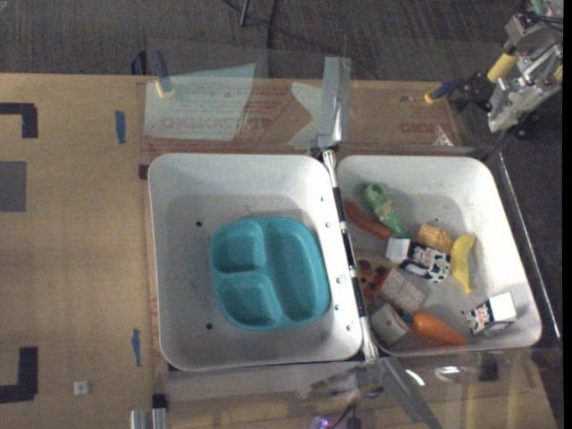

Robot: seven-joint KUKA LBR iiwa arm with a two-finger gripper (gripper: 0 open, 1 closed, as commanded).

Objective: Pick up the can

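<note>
Gripper (523,70) parked far right, off the bench and well clear of both bins; can't tell its state. Can (390,323) lies on its side at near-left corner of right bin (500,186), beside carrot (438,329). Teal tray (268,273) in left bin (170,239)

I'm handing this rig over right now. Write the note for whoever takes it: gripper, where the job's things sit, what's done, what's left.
Gripper: parked at the upper right of the camera view, off the bins, nothing between its fingers that I can make out; open or shut can't be told.
Can: probably the small greyish cylinder lying near the front left corner of the right bin, beside the carrot; too small to be sure.
Left bin: holds the teal divided tray.
Done: nothing yet; the can is not lifted.
Left: reach in, grasp the can, lift it.
</note>
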